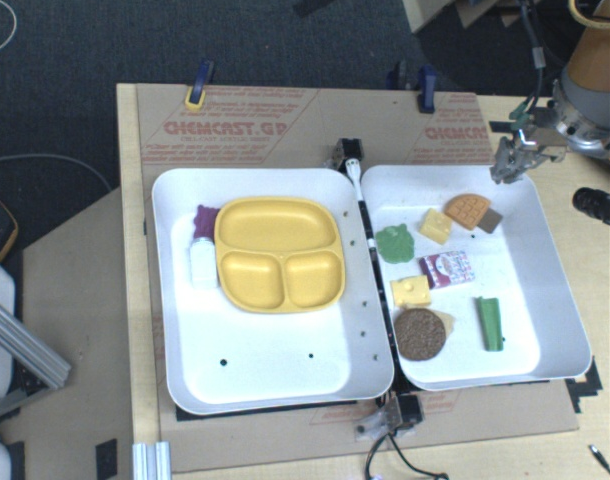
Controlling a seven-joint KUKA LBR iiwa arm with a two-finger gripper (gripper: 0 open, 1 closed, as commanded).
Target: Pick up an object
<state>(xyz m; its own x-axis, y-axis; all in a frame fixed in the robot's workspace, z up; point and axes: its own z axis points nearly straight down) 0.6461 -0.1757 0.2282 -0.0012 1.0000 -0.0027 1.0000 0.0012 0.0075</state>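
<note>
The table [85,268] carries two shallow white bins side by side on a brown board printed with red lettering.

Left bin [175,348]:
- A yellow divided plate [280,253] with three compartments lies in the upper half of the bin.
- A white bottle with a purple cap [203,243] lies just beside the plate's left edge, the cap pointing toward the far side.

Right bin [555,308]:
- A waffle-shaped piece [467,209] lies near the far right corner, with a small brown block [489,221] touching its right side.
- A pale yellow wedge [436,225] lies just left of the waffle piece.
- A green lumpy item [394,243] lies near the bin's left wall.
- A small packet with a purple and white label [446,268] lies in the middle of the bin.
- A yellow cheese-like block [412,291] lies below the green item and left of the packet.
- A round brown disc [420,334] lies near the front left of the bin, just below the cheese-like block.
- A green stick [490,323] lies toward the front right, apart from the other items.

Arm: the claw [510,165] hangs over the far right edge of the right bin, above and to the right of the waffle piece. No item sits between its fingers. How far the claw is open cannot be told from this angle.

Two clamps, one yellow [197,90] and one blue [425,88], grip the far edge of the board.
</note>
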